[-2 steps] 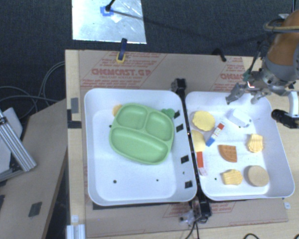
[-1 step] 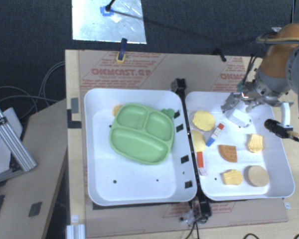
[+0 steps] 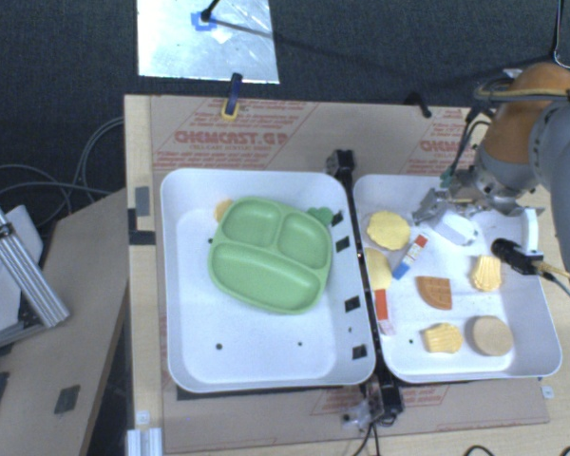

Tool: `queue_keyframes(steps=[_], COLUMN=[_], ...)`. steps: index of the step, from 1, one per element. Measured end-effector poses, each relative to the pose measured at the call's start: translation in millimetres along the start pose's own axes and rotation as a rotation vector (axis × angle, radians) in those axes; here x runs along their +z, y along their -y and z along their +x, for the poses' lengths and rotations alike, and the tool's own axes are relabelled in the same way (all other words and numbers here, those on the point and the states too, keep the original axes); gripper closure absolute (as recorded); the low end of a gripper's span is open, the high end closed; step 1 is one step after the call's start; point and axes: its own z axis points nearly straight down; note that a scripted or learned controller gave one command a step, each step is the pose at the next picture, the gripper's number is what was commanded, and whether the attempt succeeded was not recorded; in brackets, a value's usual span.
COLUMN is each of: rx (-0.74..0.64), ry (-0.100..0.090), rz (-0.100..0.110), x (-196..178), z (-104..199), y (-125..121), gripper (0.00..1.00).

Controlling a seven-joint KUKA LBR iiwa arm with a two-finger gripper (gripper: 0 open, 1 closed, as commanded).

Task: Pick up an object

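Objects for picking lay in the right bin (image 3: 549,350), all below and nearer the camera than the pincer (image 3: 435,205): a beige disc (image 3: 489,335), orange wedge (image 3: 435,292), yellow round (image 3: 388,228). Whether the pincer was wide or narrow could not be told; nothing showed in it. Judged step: approach; next, descend on one item.

Bench (image 3: 266,131) with two white bins (image 3: 190,350)
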Motion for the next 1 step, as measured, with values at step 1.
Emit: queue_keyframes(steps=[1], rx=[-0.002], ry=[0.001], rz=[-0.006], x=[-13.3], z=[-0.2], y=[-1.6], gripper=[1.0])
